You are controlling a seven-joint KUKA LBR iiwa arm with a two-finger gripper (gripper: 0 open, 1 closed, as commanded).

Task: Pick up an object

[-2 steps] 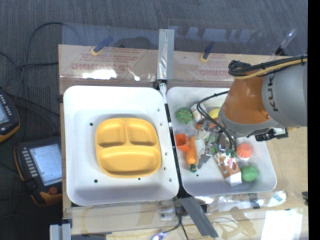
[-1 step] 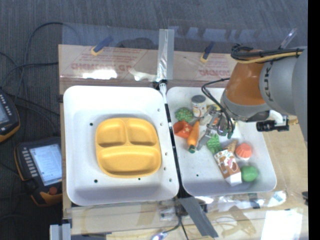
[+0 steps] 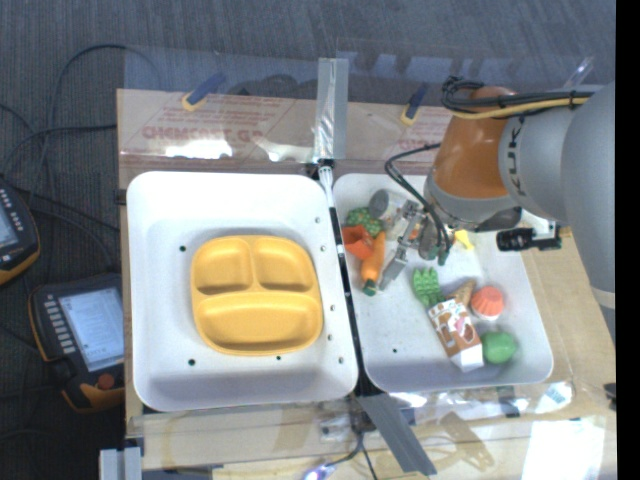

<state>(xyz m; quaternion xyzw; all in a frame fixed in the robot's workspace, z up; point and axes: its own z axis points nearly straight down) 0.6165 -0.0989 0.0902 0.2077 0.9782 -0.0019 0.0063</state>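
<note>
With the claw [image 3: 412, 240] low among the crowded toys, grip state unclear to me, you should centre over the carrot [image 3: 372, 265] alone.

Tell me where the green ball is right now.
The green ball lies in the right bin, near its front right corner, just below the orange ball and beside the small carton.
</note>
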